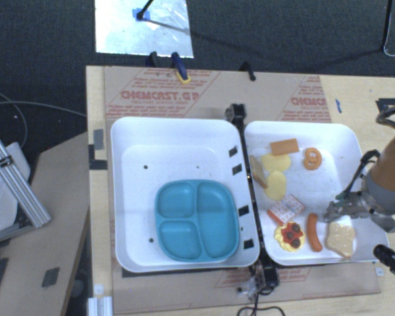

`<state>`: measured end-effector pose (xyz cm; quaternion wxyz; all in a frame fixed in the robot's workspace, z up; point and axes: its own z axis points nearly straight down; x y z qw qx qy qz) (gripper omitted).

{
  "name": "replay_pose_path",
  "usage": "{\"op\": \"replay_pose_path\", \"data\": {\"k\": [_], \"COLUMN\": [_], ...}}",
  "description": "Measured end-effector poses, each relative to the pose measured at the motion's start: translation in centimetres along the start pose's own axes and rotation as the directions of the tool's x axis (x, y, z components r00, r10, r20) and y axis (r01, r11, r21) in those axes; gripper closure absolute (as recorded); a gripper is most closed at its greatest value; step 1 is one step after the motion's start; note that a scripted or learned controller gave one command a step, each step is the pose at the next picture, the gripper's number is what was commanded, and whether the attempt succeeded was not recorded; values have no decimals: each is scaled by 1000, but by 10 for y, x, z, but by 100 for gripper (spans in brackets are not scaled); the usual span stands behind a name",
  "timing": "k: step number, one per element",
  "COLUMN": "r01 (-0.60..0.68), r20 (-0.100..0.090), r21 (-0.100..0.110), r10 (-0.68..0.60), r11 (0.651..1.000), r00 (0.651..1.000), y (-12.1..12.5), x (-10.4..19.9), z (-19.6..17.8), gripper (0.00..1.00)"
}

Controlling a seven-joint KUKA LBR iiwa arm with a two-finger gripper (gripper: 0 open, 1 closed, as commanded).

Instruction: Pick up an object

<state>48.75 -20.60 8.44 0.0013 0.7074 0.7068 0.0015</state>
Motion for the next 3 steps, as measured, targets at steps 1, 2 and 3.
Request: {"op": "replay_pose_path", "data": {"k": [1,2,3], "r01": [0,0,0], "r20": [0,0,0], "r21": [0,0,0], "r10": [0,0,0], "r11": [1000,1000,1000], "r00": [1000,1000,1000], "y": [0,0,0], "x": [0,0,0], "z": [0,0,0], "gripper": [100,100,100]}}
